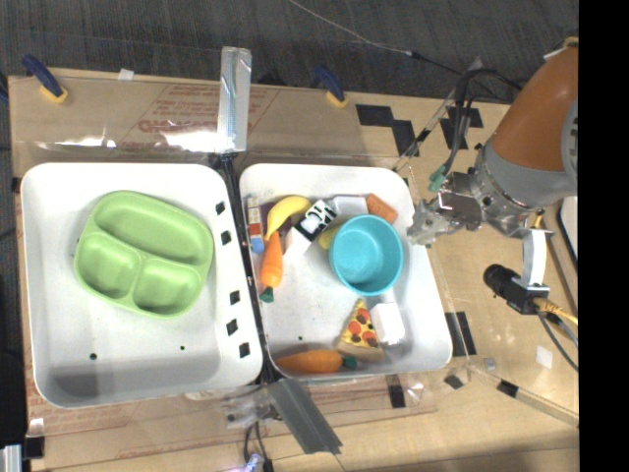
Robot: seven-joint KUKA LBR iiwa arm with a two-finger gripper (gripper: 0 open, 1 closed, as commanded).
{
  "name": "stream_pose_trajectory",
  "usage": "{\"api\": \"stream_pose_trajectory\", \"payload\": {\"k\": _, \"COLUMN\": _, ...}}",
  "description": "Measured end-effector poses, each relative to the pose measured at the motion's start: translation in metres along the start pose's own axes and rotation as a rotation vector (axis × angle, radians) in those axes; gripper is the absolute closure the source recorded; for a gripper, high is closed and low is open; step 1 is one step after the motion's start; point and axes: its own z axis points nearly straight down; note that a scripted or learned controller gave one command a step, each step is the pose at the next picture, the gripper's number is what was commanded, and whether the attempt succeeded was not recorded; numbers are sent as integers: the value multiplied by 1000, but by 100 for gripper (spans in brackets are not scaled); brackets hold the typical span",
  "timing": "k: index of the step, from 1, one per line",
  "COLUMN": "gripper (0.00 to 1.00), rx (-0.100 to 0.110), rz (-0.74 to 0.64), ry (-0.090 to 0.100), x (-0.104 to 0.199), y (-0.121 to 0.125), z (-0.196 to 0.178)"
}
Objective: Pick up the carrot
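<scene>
An orange carrot (309, 362) with a small green end lies along the front wall of the right bin (430, 303). A second carrot-like orange piece (270, 263) leans by that bin's left wall, just under a yellow banana (284, 211). My gripper (426, 227) hangs at the right bin's right rim, level with the blue cup (366, 254) and just outside it. It is well away from both orange pieces, and nothing shows in its grasp.
The right bin also holds a pizza slice (359, 329), a white cylinder (387, 323), a black-and-white block (316, 218) and a reddish-orange piece (381, 207). A green divided plate (145, 253) fills much of the left bin (49, 362). Cables trail on the bench at right.
</scene>
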Motion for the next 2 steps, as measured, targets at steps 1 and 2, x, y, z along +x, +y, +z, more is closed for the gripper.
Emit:
{"api": "stream_pose_trajectory", "payload": {"k": 1, "gripper": 100, "rx": -2, "rz": -236, "ry": -1, "x": 2, "y": 50, "z": -34}}
{"api": "stream_pose_trajectory", "payload": {"k": 2, "gripper": 100, "rx": 2, "rz": -527, "ry": 0, "x": -21, "y": -35, "z": -15}}
